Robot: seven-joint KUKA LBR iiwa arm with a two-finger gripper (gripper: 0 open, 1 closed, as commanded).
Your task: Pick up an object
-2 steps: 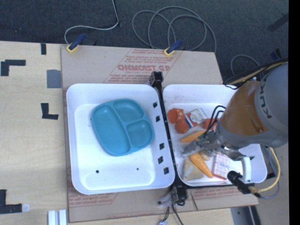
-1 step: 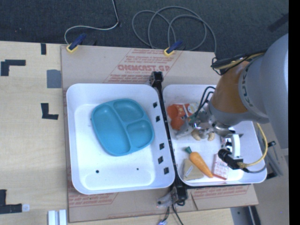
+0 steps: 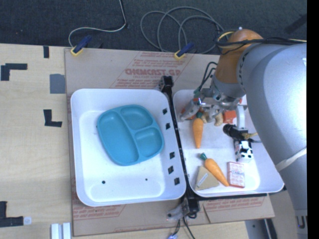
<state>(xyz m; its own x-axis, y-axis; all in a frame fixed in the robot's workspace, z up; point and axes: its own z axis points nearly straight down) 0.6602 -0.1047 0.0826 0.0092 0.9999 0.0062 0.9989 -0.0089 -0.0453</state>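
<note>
Gripper low in right bin, over top end of upper carrot; reach or grasp step, I judge; claw state, cannot tell; next needs a firm close on carrot, then straight lift.

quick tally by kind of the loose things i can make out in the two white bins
Carrots: 2, one near the gripper, one lower down
Blue divided trays: 1
Toy cows: 1
Tan wedges: 1
Small red-and-white packets: 1
Total: 6; items under the gripper are too hidden to count.
</note>
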